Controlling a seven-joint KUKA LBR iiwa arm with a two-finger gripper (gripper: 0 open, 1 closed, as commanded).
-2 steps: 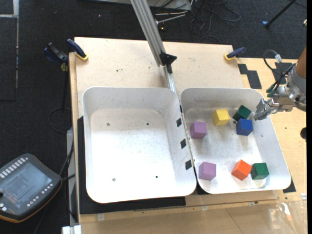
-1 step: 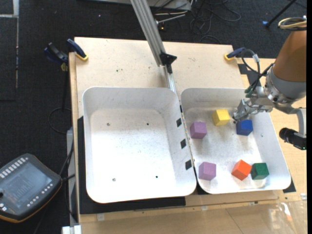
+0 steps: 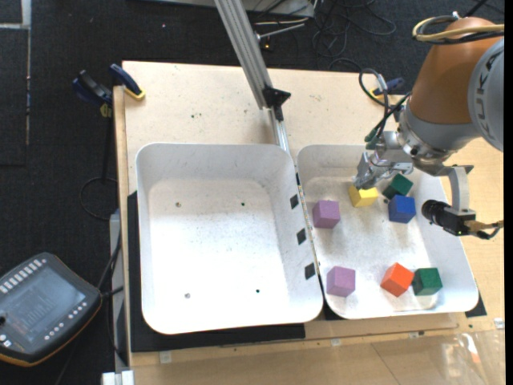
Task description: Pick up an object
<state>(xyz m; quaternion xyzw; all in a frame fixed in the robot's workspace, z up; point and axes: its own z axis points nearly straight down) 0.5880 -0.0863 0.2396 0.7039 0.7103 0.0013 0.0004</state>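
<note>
A grey and orange robot arm reached from the right over the right bin (image 3: 457, 291) on a tabletop (image 3: 208, 103). Its jaws (image 3: 367, 181) hung just above a yellow block (image 3: 363, 196); whether they were open or closed could not be told. Purple, blue, green and orange blocks lay nearby.

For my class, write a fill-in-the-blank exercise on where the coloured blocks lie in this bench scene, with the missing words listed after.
1. All the blocks lie in the ____ bin as the camera sees it.
2. The gripper hangs just above the ____ block.
3. Two blocks, and, share the colour ____.
4. Beside the orange block, near the bin's front corner, sits a ____ block.

Missing words: right; yellow; purple; green
</note>
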